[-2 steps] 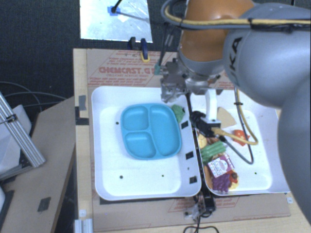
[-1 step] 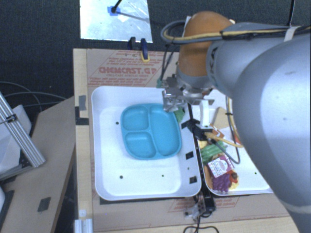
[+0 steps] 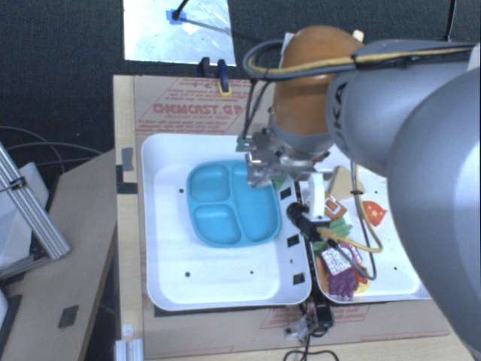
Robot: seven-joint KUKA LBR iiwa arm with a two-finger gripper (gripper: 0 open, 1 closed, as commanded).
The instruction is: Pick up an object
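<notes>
End effector [image 3: 259, 173] over blue divided plate's [image 3: 229, 205] right rim in left bin [image 3: 161, 224]; can't tell its state. Open floor below plate. Right bin [image 3: 402, 280] cluttered.

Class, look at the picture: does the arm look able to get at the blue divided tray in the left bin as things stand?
Probably yes. The gripper hangs right at the upper right edge of the blue tray, which lies open in the left bin with nothing on top of it or beside it.

Brown cardboard sheet [image 3: 188, 107] under the bins, foil square [image 3: 179, 19] beyond its far edge, aluminium rail [image 3: 30, 209] at left.
</notes>
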